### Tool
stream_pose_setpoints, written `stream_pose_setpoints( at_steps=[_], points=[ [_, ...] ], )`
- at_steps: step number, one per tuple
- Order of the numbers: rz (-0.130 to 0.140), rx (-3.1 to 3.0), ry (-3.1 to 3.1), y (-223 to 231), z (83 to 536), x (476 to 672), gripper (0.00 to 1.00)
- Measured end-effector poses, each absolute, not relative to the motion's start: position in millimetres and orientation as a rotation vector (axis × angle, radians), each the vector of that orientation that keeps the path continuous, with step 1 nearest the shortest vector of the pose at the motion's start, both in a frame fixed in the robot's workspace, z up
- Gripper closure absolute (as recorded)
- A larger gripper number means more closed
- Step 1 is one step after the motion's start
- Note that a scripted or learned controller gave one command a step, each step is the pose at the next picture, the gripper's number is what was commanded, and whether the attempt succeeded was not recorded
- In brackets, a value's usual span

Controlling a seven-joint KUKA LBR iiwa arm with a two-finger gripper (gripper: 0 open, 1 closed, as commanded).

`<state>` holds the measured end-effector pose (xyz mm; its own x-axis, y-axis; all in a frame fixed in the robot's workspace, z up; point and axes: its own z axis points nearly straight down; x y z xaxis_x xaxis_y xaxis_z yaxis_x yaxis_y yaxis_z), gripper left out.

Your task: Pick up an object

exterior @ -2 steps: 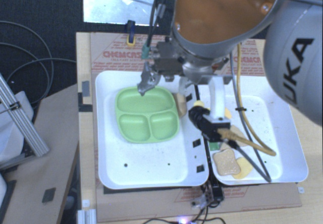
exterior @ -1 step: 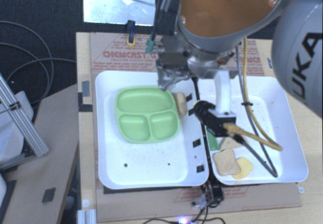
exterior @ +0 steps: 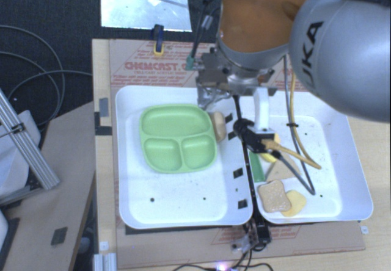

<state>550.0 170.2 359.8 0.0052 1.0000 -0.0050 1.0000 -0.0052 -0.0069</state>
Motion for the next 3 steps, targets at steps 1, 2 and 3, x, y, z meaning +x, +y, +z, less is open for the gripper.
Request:
stream_pose_setpoints(
  at_steps=[1, 2, 3],
  points=[
    [-0.013, -2.229, -2.224, 144.9, 422.1, 606.8, 1.00],
    [0.017, -2.210, -2.222, 181.2, 241.6, 607.7, 1.00],
    [-0.001, -2.215, -2.228, 215.3, 159.4, 669.5, 1.00]
  ],
)
